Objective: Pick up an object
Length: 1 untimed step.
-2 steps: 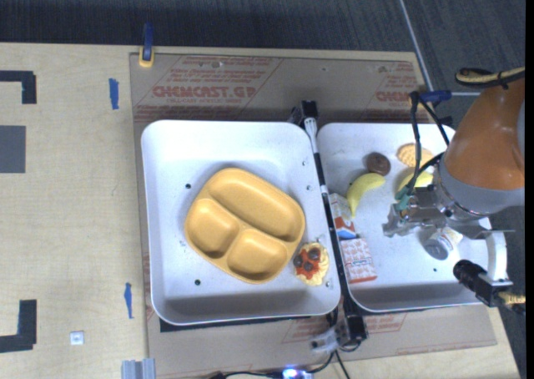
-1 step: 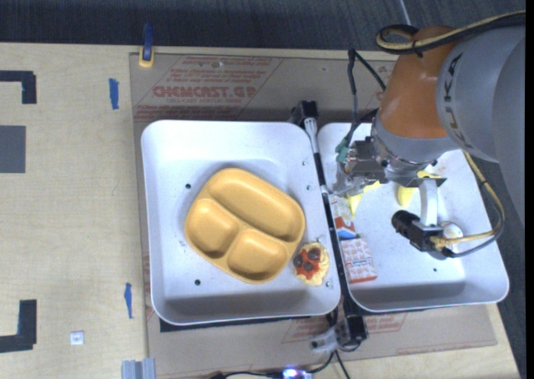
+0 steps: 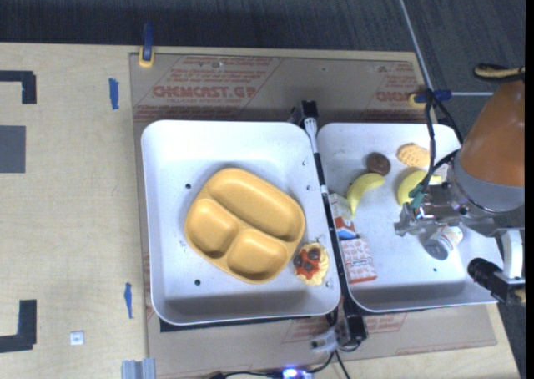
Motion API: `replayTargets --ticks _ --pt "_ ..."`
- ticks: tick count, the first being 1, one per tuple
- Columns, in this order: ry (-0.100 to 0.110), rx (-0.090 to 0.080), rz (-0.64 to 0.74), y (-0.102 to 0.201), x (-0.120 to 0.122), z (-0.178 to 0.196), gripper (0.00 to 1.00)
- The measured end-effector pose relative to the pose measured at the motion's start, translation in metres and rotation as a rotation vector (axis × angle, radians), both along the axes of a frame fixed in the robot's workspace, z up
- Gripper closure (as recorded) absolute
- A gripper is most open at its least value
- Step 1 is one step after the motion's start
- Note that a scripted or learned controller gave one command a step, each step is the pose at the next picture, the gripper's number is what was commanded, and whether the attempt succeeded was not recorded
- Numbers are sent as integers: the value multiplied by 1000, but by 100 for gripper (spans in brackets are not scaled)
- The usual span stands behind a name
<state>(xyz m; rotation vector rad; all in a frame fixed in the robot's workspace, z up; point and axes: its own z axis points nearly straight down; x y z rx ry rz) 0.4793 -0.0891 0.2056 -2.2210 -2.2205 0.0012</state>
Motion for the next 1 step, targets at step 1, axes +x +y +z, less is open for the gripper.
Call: replayTargets --ticks 1 --pt "-3 0 2 103 80 -21 100"
